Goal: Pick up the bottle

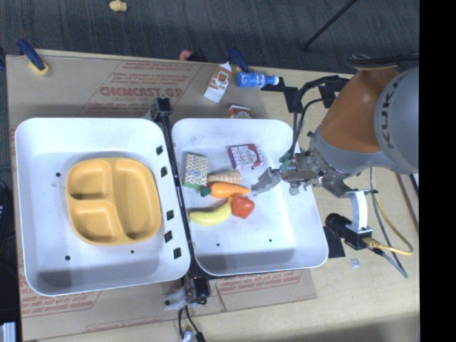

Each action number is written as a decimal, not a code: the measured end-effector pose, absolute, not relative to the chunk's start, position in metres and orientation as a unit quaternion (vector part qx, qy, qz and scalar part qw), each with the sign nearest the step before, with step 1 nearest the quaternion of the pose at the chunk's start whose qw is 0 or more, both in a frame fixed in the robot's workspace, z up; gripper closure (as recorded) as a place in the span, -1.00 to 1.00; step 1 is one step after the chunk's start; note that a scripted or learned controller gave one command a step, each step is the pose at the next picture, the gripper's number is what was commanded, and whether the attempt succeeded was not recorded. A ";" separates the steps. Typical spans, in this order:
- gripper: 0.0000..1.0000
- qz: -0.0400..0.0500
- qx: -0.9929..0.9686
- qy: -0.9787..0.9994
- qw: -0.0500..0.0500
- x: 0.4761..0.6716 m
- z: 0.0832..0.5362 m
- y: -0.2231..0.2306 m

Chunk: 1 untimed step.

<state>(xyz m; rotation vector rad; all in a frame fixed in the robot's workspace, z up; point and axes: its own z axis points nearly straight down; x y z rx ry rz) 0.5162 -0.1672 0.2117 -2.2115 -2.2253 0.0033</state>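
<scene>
Overall, the arm (370,127) reached in from the right, its grey body and orange band above the right-hand bin's edge. The claw (265,182) hung over the right bin (285,244), just right of the food items, with its fingers set a little apart and nothing between them.

The bottle (255,80), blue with a pale cap end, lay on its side on the desk (370,291) behind the right bin, outside it and well apart from the claw. A small carton (219,82) lay just to its left on the cardboard sheet (128,84) beneath the bins.

Inside the right bin, a cluster sat left of centre: a cracker packet (196,168), a dark red packet (244,155), a carrot (229,189), a red tomato-like piece (243,206) and a banana (211,215). The carrot's right end lay near the claw's tips; contact could not be judged.

The left bin (35,191) held a yellow divided plate (114,199), lying flat near its centre. Blue clamps (32,55) gripped the cardboard at the far edge.
</scene>
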 end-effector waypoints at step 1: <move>1.00 0.001 -0.703 -0.711 0.003 0.517 0.222 -0.167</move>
